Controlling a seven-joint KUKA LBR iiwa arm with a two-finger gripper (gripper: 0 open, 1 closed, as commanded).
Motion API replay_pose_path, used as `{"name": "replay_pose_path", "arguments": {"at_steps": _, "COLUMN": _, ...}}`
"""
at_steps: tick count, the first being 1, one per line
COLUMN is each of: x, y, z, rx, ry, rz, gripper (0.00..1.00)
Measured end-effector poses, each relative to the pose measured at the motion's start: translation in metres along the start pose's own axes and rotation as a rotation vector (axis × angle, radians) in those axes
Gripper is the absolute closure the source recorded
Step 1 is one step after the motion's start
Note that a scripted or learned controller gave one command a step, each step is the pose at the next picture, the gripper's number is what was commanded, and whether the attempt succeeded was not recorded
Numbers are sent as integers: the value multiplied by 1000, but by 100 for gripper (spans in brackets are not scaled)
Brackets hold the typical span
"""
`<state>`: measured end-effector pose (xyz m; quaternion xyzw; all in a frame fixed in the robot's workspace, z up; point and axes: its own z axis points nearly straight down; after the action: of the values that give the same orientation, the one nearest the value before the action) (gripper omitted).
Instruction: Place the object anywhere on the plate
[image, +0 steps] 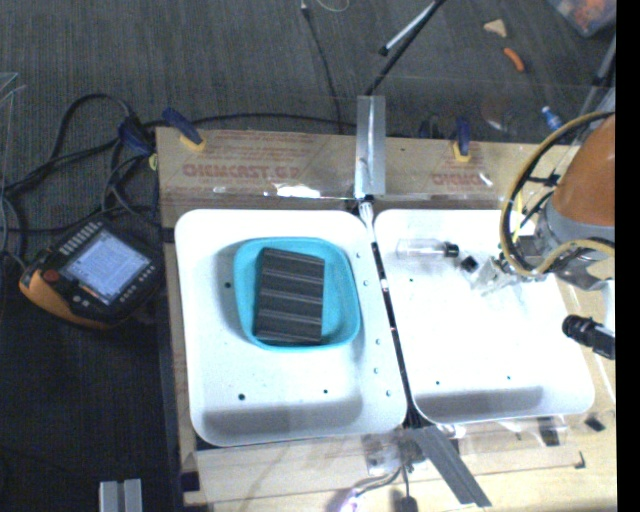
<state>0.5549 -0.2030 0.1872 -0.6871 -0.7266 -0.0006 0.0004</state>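
Observation:
A dark grey ridged block (291, 295) lies flat on the blue plate (343, 300) in the left bin (210, 380). It covers the plate's middle, and the blue rim shows all around it. My gripper (492, 276) hangs over the far right part of the right bin (480, 390), well away from the plate and the block. I see nothing in the gripper.
A clear tube-like thing with a black end (428, 248) lies in the far part of the right bin, just left of the gripper. A small black bit (468, 263) sits beside it. A metal divider (370, 150) stands behind the two bins. A teach pendant (95, 270) lies left of the bench.

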Motion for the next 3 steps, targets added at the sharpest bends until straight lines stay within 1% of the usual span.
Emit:
{"name": "replay_pose_path", "arguments": {"at_steps": 1, "x": 0, "y": 0, "z": 0, "rx": 0, "ry": 0, "rz": 0, "gripper": 0}}
{"name": "replay_pose_path", "arguments": {"at_steps": 2, "x": -16, "y": -73, "z": 4, "rx": 4, "ry": -1, "rz": 346, "gripper": 0}}
{"name": "replay_pose_path", "arguments": {"at_steps": 3, "x": 46, "y": -70, "z": 81, "rx": 6, "ry": -1, "rz": 431, "gripper": 0}}
